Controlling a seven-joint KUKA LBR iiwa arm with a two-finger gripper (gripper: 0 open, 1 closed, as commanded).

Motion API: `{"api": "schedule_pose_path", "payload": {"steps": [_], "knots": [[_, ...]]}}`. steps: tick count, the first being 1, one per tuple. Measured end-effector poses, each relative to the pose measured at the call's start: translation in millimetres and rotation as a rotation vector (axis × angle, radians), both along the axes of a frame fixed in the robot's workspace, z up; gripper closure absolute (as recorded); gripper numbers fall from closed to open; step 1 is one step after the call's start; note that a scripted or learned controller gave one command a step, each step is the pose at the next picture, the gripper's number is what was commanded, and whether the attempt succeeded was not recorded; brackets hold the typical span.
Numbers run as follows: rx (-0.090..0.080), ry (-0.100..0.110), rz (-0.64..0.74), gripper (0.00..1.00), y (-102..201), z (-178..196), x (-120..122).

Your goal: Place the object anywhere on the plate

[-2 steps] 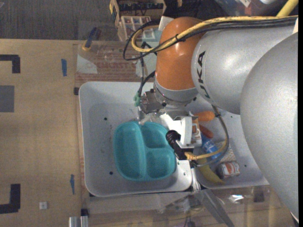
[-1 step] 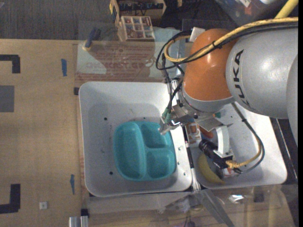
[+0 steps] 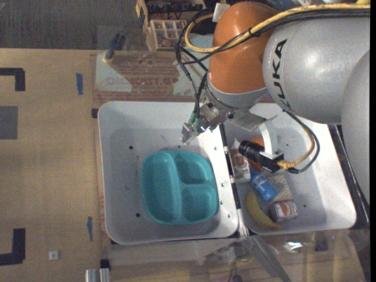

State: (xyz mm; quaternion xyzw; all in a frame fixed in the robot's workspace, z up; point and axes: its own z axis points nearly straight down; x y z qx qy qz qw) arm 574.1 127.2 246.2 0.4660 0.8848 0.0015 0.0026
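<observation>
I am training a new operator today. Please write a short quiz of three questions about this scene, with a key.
1. True or false: the plate lies in the left bin.
2. How many compartments does the plate have?
3. Which lies in the right bin? A) banana B) spoon C) cup

Key: 1 true; 2 three; 3 A
</observation>
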Motion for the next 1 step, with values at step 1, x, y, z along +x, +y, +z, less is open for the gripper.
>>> {"api": "schedule_pose_path", "payload": {"steps": [1], "knots": [[-0.001, 0.008, 0.234, 1.00, -23.6, -13.0, -68.2]]}}
